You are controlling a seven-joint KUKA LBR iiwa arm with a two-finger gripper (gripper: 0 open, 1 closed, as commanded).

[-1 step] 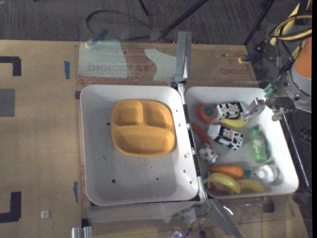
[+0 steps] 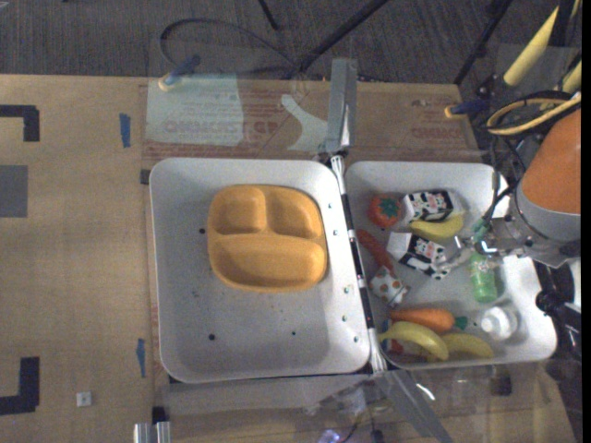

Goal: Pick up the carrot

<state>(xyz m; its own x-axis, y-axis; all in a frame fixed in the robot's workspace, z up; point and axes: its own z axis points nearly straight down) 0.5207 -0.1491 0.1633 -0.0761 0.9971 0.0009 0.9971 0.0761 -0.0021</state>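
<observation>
The carrot (image 2: 422,319) appears light, rigid and smooth; grasp it across the thick middle. The gripper (image 2: 482,241) state cannot be determined.

Quick tally from what we can see: two white bins, the left bin (image 2: 175,275) and the right bin (image 2: 531,335). We count one orange divided plate (image 2: 268,238), one carrot (image 2: 422,319), three bananas (image 2: 438,228) (image 2: 417,340) (image 2: 467,344), two cow-print cartons (image 2: 429,201) (image 2: 420,255), one green bottle (image 2: 483,280), one tomato (image 2: 384,210) and one white bottle (image 2: 499,322).
</observation>
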